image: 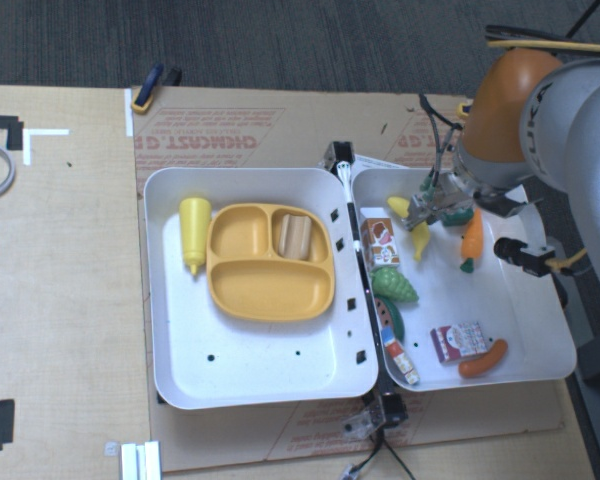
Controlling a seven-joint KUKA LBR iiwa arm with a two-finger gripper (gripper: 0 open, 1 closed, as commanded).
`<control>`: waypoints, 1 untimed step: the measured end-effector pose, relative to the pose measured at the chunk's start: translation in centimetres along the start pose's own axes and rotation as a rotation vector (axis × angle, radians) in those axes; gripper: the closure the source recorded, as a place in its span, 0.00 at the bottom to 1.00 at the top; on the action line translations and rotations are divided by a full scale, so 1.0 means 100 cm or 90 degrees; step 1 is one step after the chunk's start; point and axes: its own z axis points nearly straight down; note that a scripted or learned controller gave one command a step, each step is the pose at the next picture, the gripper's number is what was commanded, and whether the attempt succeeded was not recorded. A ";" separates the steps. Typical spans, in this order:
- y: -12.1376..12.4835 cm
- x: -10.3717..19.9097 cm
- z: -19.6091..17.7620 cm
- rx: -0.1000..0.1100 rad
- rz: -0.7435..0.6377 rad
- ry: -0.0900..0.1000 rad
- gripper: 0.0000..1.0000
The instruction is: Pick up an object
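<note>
Gripper (432, 204) at right bin's (525, 363) back edge, over curved yellow banana (416, 230); finger state can't tell. Glossy sausage (482, 359) nr front edge.

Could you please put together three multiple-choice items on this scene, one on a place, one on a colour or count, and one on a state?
1. Where does the yellow bottle lie?
A. in the left bin, left of the divided plate
B. in the right bin, beside the carrot
C. on the bare bench

2. What colour is the divided plate?
A. blue
B. yellow-orange
C. green

3. Where is the pincer?
A. above the left bin's plate
B. over the bench, far from both bins
C. low at the back of the right bin, at the banana

Answers:
1 A: the bottle rests against the plate's left edge inside the left bin.
2 B: the whole plate is yellow-orange.
3 C: it sits over the banana in the right bin, near the carrot.
</note>
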 end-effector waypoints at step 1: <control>-0.003 0.131 -0.085 0.007 -0.077 0.008 1.00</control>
